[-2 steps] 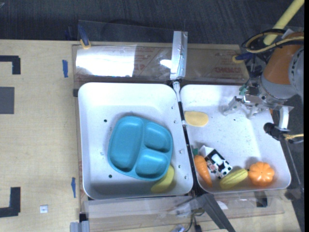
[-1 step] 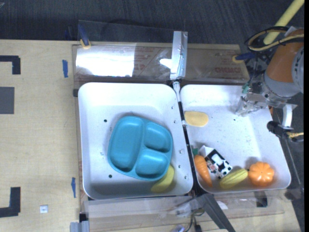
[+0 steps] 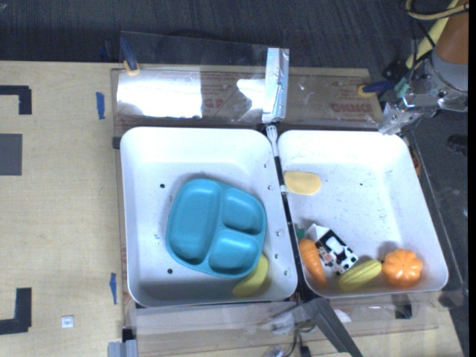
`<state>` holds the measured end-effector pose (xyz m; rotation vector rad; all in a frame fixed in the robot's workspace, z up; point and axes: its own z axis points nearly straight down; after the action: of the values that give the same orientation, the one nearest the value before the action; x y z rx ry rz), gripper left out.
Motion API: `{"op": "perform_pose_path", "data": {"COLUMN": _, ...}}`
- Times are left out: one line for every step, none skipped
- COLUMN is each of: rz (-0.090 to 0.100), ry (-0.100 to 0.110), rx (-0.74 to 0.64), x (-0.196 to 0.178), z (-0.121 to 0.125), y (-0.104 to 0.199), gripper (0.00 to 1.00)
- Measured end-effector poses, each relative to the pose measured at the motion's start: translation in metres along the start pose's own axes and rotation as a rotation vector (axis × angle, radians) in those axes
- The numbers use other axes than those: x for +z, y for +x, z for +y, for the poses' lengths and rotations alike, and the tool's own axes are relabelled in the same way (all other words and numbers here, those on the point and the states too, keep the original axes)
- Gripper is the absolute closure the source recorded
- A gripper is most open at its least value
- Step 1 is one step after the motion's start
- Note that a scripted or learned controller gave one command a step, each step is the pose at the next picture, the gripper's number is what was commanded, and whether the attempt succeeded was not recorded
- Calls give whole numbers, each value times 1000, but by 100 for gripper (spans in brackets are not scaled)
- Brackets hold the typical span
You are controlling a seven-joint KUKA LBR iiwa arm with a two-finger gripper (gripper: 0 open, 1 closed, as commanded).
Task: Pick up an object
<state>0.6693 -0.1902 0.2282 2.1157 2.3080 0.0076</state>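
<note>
Two white bins sit side by side on the counter (image 3: 52,199). The left bin (image 3: 141,169) carries two things: one blue divided plate (image 3: 216,227) with three compartments, and one yellow fruit (image 3: 255,277) tucked half under the plate's near right corner. The right bin (image 3: 379,177) carries five: one pale yellow oval piece (image 3: 302,182) near the wall it shares with the left bin, and, along the near edge, one orange carrot-like piece (image 3: 312,261), one small black-and-white toy (image 3: 336,251), one yellow-green piece (image 3: 361,274) and one small orange pumpkin (image 3: 402,267).

The claw (image 3: 398,110) hangs at the far right corner of the right bin, over its rim; from here I cannot tell whether it is parted or closed, and nothing can be seen in it. Every object lies apart from it. The pale oval piece is the nearest, lying alone on bare bin floor. The four along the near edge are well apart from the claw and packed close: the toy leans against the carrot-like piece and touches the yellow-green piece, with the pumpkin just beside that.

A clear plastic sheet (image 3: 193,88) lies behind the bins.
</note>
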Motion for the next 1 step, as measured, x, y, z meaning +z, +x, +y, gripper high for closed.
{"op": "perform_pose_path", "data": {"rz": 2, "ry": 2, "rx": -215, "x": -40, "z": 4, "y": 51, "gripper": 100}}
